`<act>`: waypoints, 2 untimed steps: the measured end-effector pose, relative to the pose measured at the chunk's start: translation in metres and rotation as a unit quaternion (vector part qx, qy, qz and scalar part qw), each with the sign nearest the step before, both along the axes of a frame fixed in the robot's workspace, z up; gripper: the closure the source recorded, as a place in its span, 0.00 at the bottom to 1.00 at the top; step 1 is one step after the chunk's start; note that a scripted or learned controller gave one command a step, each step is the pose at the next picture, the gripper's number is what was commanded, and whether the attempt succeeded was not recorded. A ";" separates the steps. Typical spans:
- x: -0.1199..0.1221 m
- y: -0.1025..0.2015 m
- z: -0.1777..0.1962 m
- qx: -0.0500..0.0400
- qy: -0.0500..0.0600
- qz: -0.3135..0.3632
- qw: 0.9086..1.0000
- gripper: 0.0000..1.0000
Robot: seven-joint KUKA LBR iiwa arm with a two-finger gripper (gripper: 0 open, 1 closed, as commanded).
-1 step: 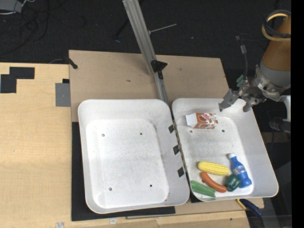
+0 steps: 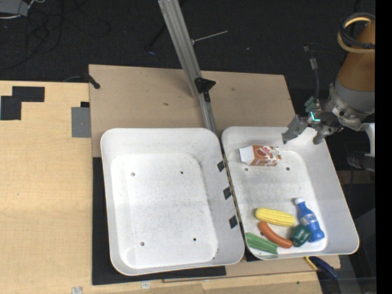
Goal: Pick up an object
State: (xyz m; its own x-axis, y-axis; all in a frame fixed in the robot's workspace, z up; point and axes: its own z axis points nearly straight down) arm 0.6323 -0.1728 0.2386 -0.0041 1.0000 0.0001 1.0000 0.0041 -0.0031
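Note:
The right bin [image 2: 324, 176] holds a small white and red packet [image 2: 262, 155] near its back edge. At its front lie a yellow corn cob [image 2: 275, 216], an orange-red sausage [image 2: 275, 236], a green pod [image 2: 261, 244], a dark green piece [image 2: 300, 235] and a blue bottle [image 2: 309, 220]. My gripper [image 2: 306, 133] hangs over the bin's back right corner, to the right of the packet. Its two fingers are spread apart and nothing sits between them.
The left bin [image 2: 122, 158] lies beside the right one, with black clips along the shared wall. A slanted metal rail [image 2: 187, 57] rises behind the bins. The arm's orange-banded wrist [image 2: 357, 72] stands at the right edge.

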 end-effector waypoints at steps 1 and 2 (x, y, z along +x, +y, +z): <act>-0.006 0.009 -0.059 0.001 0.002 -0.001 1.000 0.00; -0.010 0.000 -0.109 0.000 0.002 -0.002 1.000 0.00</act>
